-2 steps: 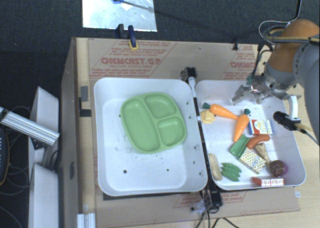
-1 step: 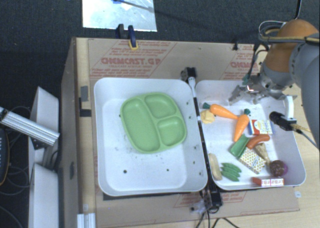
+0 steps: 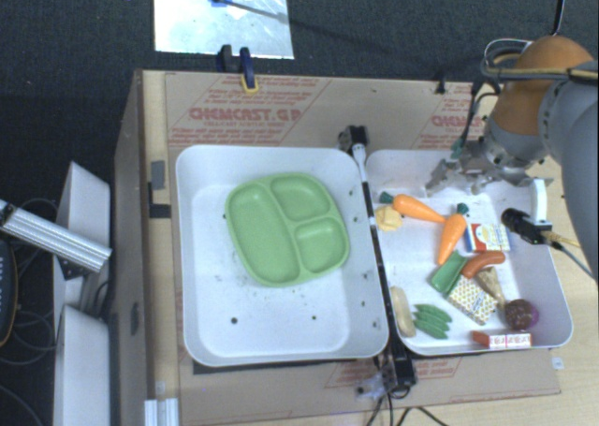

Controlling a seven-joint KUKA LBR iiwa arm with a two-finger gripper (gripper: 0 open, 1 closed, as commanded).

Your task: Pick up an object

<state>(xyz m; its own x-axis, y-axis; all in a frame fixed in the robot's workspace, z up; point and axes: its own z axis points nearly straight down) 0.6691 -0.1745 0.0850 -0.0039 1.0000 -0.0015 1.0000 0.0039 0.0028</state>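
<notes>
The hand (image 3: 465, 174) hangs over the far right corner of the right bin (image 3: 552, 270), with grey metal fingers (image 3: 440, 180) splayed apart and nothing between them. The grey arm with its orange band (image 3: 543, 64) reaches in behind it.

Every object lies in the right bin. Taking the upright carrot (image 3: 451, 236) near the bin's middle as the landmark: a second carrot (image 3: 416, 208) lies just to its upper left, and a pale yellow piece (image 3: 387, 220) sits beyond that by the bin's left wall. A green pepper-like piece (image 3: 447, 274) touches the carrot's lower end. Below that lies a patterned packet (image 3: 472, 301), with green bean pods (image 3: 431, 319) to its left and a dark purple round fruit (image 3: 520, 314) to its right.

The left bin (image 3: 211, 321) holds a green divided plate (image 3: 285, 227). Both bins rest on the table (image 3: 281, 110).
</notes>
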